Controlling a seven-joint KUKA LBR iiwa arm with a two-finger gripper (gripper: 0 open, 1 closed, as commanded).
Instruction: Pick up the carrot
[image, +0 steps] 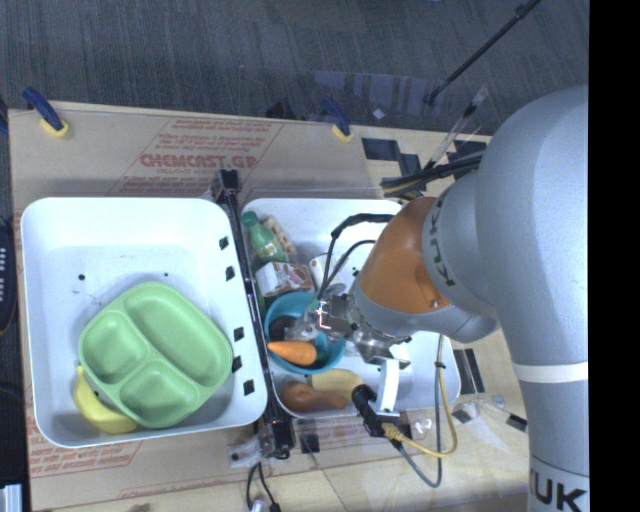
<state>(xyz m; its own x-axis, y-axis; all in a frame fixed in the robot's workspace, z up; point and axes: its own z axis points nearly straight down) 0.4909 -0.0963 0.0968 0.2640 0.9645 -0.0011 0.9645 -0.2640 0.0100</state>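
In the camera view, the carrot (293, 352) is lying at lower centre of the frame, a smooth orange tapered shape resting across the lower rim of a teal bowl (290, 312) in the right bin (300, 212). The bowl is sitting against the bin's left wall, glossy and round. The hand (322, 318) is hanging over the bowl's right side, just above and right of the carrot, and whether it is open or closed I cannot tell, since the wrist is hiding it. The grey arm (520, 230), rounded and matte with its orange band (400, 265), is filling the right of the frame.

Above the bowl, a green bottle (262, 238) and a printed packet (283, 276) are lying near the bin's upper left. Below the carrot, a brownish rounded item (312, 398) and a pale yellow one (338, 379) are lying by the bin's lower edge.

In the left bin (60, 240), a pale green divided plate (155, 352) with three compartments is resting tilted over a yellow object (98, 412) at lower left.

Both shallow white plastic bins are sitting on the table (190, 150), which is covered in brown printed cardboard held by blue clamps (45, 112). Dark carpet (200, 50) is running along the top of the frame.
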